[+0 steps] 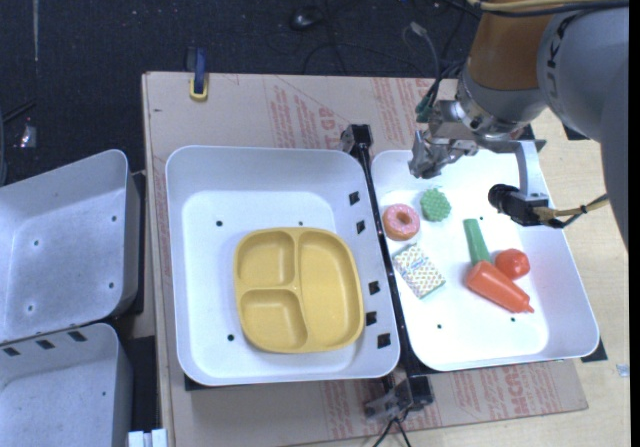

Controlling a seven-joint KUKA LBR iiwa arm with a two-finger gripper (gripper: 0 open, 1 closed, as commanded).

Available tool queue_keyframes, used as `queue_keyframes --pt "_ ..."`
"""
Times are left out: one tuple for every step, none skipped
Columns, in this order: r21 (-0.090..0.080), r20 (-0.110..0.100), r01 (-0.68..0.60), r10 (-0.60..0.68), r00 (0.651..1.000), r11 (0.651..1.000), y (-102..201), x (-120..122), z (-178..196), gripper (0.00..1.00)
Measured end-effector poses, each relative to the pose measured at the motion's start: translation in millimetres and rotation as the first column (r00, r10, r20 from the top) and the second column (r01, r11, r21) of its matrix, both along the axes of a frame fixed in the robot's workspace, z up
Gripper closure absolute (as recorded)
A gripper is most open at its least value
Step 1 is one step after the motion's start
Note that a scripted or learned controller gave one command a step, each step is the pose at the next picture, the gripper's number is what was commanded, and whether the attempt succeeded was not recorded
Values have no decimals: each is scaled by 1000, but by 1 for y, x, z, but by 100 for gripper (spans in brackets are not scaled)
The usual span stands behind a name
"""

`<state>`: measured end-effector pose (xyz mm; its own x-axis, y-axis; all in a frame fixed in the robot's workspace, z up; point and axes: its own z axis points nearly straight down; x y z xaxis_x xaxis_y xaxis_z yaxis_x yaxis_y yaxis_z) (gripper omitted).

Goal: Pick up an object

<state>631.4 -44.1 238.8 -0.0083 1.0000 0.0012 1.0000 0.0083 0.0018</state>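
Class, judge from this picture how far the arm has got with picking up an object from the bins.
Done: the gripper is over the right bin, near its far edge. In hand: nothing seen between its fingers. Left: the green piece, donut, patterned block, carrot and tomato all lie in the bin, so the pick itself remains.

- The pale wooden bench [260, 100], its top printed with faded red lettering, carries two shallow white plastic bins side by side.
- The left white bin [190, 265] and the right white bin [560, 335] touch along a black divider strip [378, 235].
- A small blue and yellow clamp [200, 75] grips the bench's far edge, near the left corner.
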Motion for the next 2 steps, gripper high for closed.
queue_keyframes --pt "0 0 1 -1 1000 1000 52 -2 8 100" --pt "0 -1 0 0 1000 1000 103 -1 13 100"
